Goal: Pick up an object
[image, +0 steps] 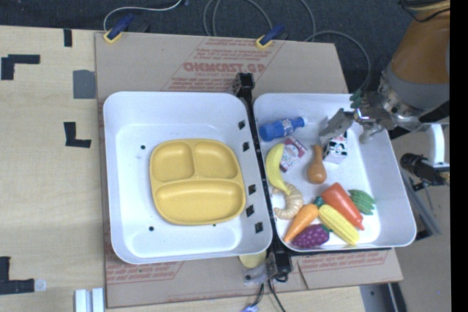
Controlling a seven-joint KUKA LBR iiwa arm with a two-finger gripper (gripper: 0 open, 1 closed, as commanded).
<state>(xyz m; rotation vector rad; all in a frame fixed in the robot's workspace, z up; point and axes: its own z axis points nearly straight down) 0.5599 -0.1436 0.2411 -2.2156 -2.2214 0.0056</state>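
Hovering over right bin's [398, 215] far right corner: pincer [342, 125], fingers spread, nothing between them. Black-and-white toy [336, 149] just below tips, brown pear-shaped piece [316, 168] beside it. Judgement: centre over one item, descend straight, avoid bin wall, close only once fingers straddle it. Vegetables cluster near tabletop's front edge.

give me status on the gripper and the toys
Gripper open, nothing held, over right bin's upper part. Toys loose in it: bottle, banana, carrot. Path clear.
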